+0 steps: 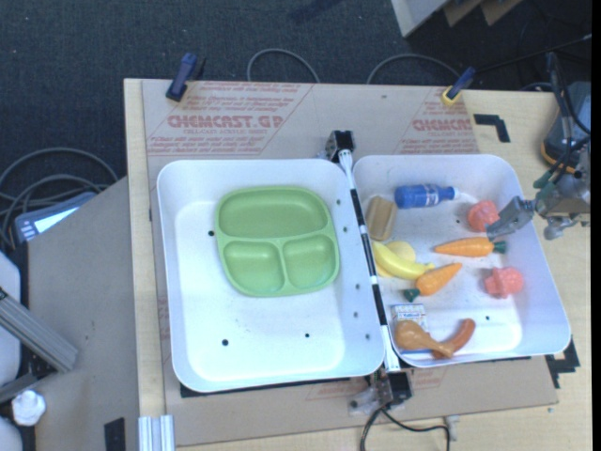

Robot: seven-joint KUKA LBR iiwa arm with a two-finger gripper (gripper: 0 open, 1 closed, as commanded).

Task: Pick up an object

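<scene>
The right bin [540,332] holds several toy foods. A blue bottle [423,195] lies at its back, with a brown block [380,217] to the left of it. A yellow banana [399,259] rests by the left wall. Two orange carrots [463,247] [439,277] lie in the middle. A red berry [482,216] and a pink one [503,282] sit toward the right. A drumstick [418,336] and a curved sausage [460,334] lie at the front. My gripper [512,219] reaches in over the bin's right wall, just right of the red berry and above the upper carrot's green end.
The left bin [188,346] holds a green divided plate [277,241]. A black divider clip [340,143] sits between the bins at the back. Blue clamps [182,76] [458,85] hold the cardboard sheet. Cables lie off the bench on the left.
</scene>
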